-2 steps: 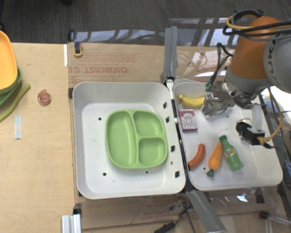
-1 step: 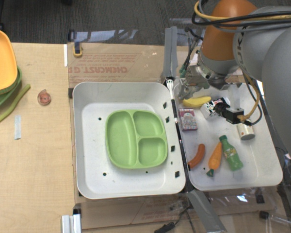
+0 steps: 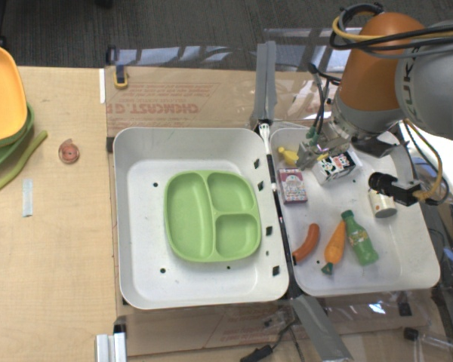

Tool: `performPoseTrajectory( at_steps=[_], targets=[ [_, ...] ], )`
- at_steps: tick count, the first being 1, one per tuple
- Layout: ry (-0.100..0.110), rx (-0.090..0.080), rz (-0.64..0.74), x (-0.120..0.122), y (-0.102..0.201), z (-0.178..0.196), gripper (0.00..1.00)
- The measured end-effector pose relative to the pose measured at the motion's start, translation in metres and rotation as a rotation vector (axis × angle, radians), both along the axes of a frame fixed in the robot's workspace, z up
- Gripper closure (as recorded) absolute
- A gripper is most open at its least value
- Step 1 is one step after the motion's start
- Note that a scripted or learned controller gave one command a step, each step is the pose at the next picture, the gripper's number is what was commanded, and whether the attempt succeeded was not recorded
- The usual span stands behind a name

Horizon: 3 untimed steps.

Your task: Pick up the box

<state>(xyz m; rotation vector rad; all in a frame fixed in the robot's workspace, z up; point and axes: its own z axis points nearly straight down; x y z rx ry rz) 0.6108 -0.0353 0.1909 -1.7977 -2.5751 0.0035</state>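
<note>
You see the gripper (image 3: 315, 151) low in the right bin (image 3: 419, 266) — its grip can't be told. The box (image 3: 291, 185) lies just below-left of it — beside the bin's left wall.

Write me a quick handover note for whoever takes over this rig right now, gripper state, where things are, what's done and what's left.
Gripper: low over the back of the right bin, near the black-and-white carton; nothing visibly held.
Box: pink, lying flat by the right bin's left wall, just in front of the gripper.
Also in that bin: sausage, carrot, green bottle, small yellow toy.
Left bin: green divided plate.
Done: nothing lifted yet.
Left: grasp the box and lift it.
</note>
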Motion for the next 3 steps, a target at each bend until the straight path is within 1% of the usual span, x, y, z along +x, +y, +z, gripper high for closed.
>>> performPoseTrajectory(
  at_steps=[1,2,3],
  targets=[
    [0.000,0.001,0.060,-0.107,-0.007,0.000,1.00],
    [0.001,0.000,0.055,-0.106,-0.008,0.008,1.00],
    [-0.002,0.000,0.246,0.011,0.010,0.029,1.00]
  ],
)
